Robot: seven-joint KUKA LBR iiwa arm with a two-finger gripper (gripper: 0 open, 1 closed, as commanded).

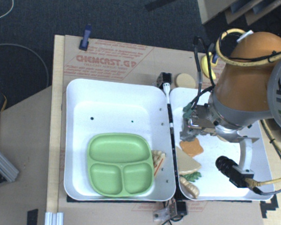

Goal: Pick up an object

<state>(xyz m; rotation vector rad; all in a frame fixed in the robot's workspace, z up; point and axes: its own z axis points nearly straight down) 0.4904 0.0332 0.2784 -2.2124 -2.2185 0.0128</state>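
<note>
The left bin (116, 107) fills the middle of the frame and holds a green plate (120, 164) with three wells, lying flat in the bin's lower half. Just beside the plate's right edge, against the wall between the bins, lie a few tan sticks (158, 160), slanting from upper right to lower left.

The right bin (217, 188) is largely covered by the arm (248, 70), which comes in from the right of the frame and hides the bin's upper and right parts. The gripper (191, 127) hangs low over the bin's left side, close to the dividing wall. Whether it is released or clenched cannot be told from here, and nothing can be seen held in it.

Just below the gripper lies the orange piece (191, 148), flat on the bin floor near the wall, its long axis running roughly left to right. Whether the gripper touches it is unclear. A tan wedge (190, 163) sits right under it, touching or nearly so. Lower still, near the bin's bottom left corner, are a small green bit (192, 176) and a tan lump (191, 188), whose long axis runs from upper left to lower right.

Outside the bins, on the brown board (111, 57), a blue clip (85, 37) sits at the upper left and a pale disc (185, 81) just above the right bin.
</note>
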